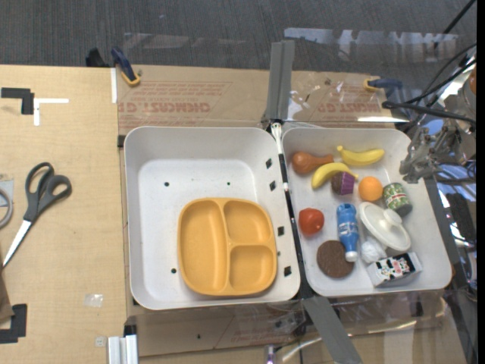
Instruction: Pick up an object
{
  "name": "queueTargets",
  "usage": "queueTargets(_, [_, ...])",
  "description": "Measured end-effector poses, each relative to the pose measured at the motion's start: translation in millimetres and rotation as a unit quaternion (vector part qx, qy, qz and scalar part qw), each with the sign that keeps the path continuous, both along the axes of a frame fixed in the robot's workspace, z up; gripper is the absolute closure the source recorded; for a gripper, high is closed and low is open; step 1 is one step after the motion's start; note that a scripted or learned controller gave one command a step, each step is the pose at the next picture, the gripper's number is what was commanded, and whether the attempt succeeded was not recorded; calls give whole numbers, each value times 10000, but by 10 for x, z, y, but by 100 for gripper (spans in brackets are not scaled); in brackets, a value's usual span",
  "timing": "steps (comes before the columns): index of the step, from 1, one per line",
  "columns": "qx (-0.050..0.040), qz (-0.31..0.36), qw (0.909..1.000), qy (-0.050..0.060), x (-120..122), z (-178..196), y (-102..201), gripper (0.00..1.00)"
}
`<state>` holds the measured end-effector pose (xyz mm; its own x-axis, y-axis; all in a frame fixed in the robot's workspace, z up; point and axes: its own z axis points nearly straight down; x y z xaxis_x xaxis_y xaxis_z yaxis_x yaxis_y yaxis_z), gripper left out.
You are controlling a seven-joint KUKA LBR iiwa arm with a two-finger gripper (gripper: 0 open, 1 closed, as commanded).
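Gripper [421,160] sits at the right bin's [322,198] far right rim, grey metal partly over the edge, above the bin's back right corner; nothing seen clamped in it, and whether the claw is apart or together I cannot tell, too cluttered with cables there

All pickable items lie inside the right bin:
- brown pear-shaped toy [311,161] at the bin's back left
- yellow banana [361,155] at the bin's back middle, second banana [328,175] just in front of it, touching a purple item [344,182]
- orange [370,189] in the bin's middle right, nearest round item to the gripper, apart from it
- green can [395,197] beside the orange, toward the bin's right wall
- red tomato [311,220] by the bin's left wall
- blue bottle [346,227] lying in the bin's centre, cap toward the front
- white lid [384,226] right of the bottle, touching it or nearly
- brown disc [332,258] at the bin's front left
- black and white carton [395,268] at the bin's front right

Left of the right bin, touching it, the left bin [144,203] holds a yellow divided plate [227,247]; scissors [38,196] lie on the bench well left of the right bin
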<state>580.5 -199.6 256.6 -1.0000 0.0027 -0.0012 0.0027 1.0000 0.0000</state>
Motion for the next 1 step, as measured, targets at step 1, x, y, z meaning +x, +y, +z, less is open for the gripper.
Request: queueTargets(1, [0, 1, 10000, -3, 2, 2, 1, 0])
